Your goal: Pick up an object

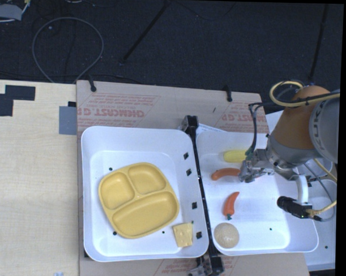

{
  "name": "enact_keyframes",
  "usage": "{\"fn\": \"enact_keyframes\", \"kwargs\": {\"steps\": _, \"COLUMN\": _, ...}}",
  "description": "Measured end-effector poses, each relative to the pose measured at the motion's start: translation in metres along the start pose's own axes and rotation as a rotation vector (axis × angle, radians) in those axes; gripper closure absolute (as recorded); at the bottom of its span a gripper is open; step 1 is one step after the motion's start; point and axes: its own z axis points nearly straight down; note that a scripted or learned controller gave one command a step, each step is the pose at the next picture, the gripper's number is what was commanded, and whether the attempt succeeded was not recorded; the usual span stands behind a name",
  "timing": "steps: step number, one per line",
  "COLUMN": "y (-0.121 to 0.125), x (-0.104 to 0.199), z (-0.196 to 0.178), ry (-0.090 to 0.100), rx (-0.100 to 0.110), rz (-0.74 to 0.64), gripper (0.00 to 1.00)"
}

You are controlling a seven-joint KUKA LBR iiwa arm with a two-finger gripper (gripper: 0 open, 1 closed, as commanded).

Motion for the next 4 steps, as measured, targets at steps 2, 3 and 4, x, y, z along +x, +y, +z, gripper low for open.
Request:
{"fn": "enact_keyframes", "kwargs": {"steps": 2, "y": 0.008, "x": 0.005, "z": -0.107, "ry": -0.002, "rx": -0.009, "rz": -0.004, "gripper": 1.00}}
{"fn": "enact_keyframes", "kwargs": {"steps": 3, "y": 0.008, "x": 0.004, "z": -0.115, "ry": -0.001, "rx": -0.004, "rz": -0.005, "gripper": 1.00}}
{"fn": "enact_keyframes", "kwargs": {"steps": 4, "y": -0.010, "x": 0.045, "z": -0.115, "ry": 0.001, "rx": -0.001, "rz": -0.006, "gripper": 1.00}}
